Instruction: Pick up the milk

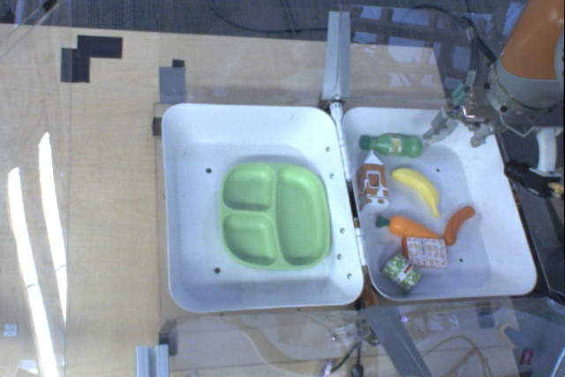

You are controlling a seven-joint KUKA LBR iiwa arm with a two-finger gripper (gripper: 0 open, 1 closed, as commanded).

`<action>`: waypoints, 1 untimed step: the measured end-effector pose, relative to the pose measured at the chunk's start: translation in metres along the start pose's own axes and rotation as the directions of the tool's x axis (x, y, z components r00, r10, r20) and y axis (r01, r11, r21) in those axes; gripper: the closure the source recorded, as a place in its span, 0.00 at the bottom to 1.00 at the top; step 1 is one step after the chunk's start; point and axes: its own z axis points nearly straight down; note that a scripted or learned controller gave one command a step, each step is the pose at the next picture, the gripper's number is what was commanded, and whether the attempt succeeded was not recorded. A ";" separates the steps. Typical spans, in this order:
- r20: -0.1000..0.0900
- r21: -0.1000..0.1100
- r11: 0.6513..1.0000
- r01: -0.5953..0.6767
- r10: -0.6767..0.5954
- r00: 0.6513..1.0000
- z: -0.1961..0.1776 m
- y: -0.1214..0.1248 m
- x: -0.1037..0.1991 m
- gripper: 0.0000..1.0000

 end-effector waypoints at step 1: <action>0.004 -0.023 0.999 0.029 -0.029 1.000 0.086 -0.028 -0.001 0.00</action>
